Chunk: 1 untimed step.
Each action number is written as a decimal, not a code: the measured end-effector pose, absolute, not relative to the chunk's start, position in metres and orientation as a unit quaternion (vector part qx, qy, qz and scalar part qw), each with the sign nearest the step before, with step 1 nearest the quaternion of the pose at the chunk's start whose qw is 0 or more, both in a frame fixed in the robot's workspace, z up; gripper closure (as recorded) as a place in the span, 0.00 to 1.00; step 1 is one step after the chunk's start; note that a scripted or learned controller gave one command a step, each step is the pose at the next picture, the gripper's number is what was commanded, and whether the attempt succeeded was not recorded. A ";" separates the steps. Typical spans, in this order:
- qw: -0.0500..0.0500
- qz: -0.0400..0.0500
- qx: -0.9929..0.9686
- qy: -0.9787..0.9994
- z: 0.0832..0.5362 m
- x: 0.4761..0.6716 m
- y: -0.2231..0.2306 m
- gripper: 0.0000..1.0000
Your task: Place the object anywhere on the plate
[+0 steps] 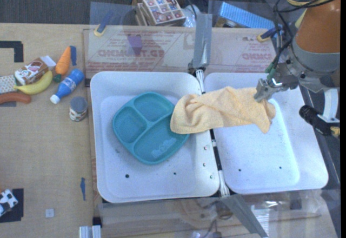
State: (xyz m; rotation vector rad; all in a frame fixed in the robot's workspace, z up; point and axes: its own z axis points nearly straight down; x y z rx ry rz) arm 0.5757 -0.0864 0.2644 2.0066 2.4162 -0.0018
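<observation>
A teal plate point(141, 131) with three compartments lies tilted in the left bin point(108, 177). A yellow cloth point(224, 111) stretches across the divider between the bins. Its left end overlaps the plate's right rim, and its right end lies in the right bin point(270, 161). My gripper point(263, 91) is at the cloth's upper right corner, shut on a pinch of the fabric, which rises toward the fingertips. The cloth's right flap hangs down just below the gripper.
Toys lie on the wooden bench to the left: a banana point(33, 85), a blue bottle point(67, 85), a carrot point(65, 60) and a small can point(78, 108). Boxes and clutter stand behind the bins. The arm's grey and orange body point(319, 31) looms over the right bin's far corner.
</observation>
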 end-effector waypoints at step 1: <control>0.001 0.000 0.639 0.769 0.265 0.576 -0.087 0.00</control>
